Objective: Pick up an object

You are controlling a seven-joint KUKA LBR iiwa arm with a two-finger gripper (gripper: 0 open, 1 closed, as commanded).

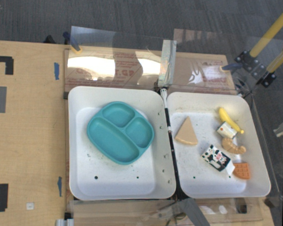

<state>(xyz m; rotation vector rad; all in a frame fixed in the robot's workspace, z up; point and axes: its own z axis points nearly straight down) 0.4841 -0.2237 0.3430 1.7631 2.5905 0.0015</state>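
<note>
Camera view is showing the right bin [259, 153] holding all the small pickable stuff. The banana [230, 119] is lying toward 1 o'clock in that bin, its long axis running approx 10-to-4 o'clock. It's looking yellow, slim and slightly curved, w/ a small white box [226, 131] touching it at 6 o'clock. A tan wedge [186, 132] is sitting well apart at 9 o'clock. Any reach is coming in from 3 o'clock, so I'm judging the banana side nearer. Jaw state: can't tell, released or clenched.
</note>
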